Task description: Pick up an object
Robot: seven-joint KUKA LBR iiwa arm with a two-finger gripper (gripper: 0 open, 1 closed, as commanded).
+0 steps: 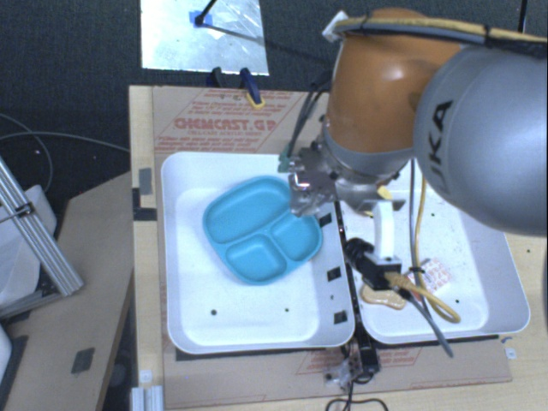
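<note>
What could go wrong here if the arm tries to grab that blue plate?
The claw sits at the upper right rim of the blue divided plate, so a rim grip may slip or tip it. The plate lies near the left bin wall, and the arm hides the contact.

Robotics lab, white bins (257,332) on cardboard-topped bench (214,118), aluminium framing (34,229), loose cables (51,139)

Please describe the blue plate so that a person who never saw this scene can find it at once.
Look at the left one of the two white bins on the bench. The blue plate lies in its upper middle part, with its right edge under the gripper. It is the large bright blue thing there, with rounded corners and three shallow compartments.
</note>
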